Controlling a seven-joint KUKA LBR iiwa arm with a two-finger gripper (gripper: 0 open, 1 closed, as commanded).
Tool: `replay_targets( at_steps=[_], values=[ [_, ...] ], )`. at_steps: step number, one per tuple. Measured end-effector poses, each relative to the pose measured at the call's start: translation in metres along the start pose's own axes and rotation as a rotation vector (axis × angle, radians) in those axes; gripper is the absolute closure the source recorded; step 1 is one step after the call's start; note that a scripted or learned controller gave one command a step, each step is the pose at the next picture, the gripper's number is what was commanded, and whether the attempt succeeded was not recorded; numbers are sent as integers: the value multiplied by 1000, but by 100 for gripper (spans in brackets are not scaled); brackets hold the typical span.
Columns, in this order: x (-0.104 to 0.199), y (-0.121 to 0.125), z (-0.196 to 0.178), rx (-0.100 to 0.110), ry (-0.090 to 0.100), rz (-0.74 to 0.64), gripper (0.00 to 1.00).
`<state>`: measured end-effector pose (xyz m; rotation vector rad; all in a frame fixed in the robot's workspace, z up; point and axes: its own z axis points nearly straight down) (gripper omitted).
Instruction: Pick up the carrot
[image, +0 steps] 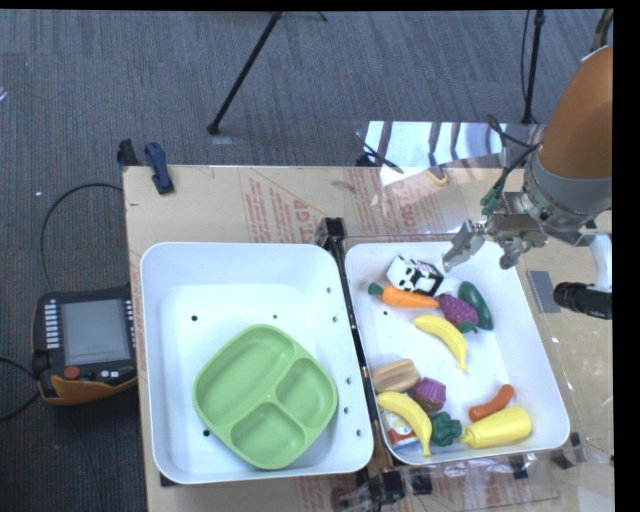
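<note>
Two white bins sit side by side on the cardboard-topped bench (250, 200), and I can take in both from here. The left bin (170, 290) holds a single thing, a green divided plate (265, 395) with three compartments, lying toward its near right corner. The right bin (535, 330) is crowded with toy food. One arm (580, 120), grey with its orange band, reaches in from the right and hangs over the far edge of that bin; its gripper (485, 245) hovers there with its two fingers spread apart and nothing between them. Below it I count two bananas: one banana (445, 338) mid-bin and a second banana (410, 417) near the front left corner. There is one yellow squeeze bottle (497, 429) lying at the front right, with one red sausage (490, 402) just behind it. One carrot (408, 297) lies at the far left of the right bin, orange with a green top pointing left, just below a black-and-white toy (414, 274) and beside a bunch of purple grapes (458, 309). A dark green vegetable (476, 304) rests just right of the grapes. Near the front are one bread roll (396, 376), one purple piece (430, 392) and one small green piece (446, 431). On the floor to the left lies one control pendant (88, 345) with its cable.
</note>
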<state>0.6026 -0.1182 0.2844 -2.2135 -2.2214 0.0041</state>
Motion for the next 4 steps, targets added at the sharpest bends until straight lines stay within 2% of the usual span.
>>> replay_targets(
  at_steps=[1,2,3,4],
  values=[
    [26,37,169,17,2,181,0],
    [36,28,199,7,3,334,0],
    [35,28,190,13,6,336,100],
    [83,-67,95,-2,4,424,100]
  ],
)
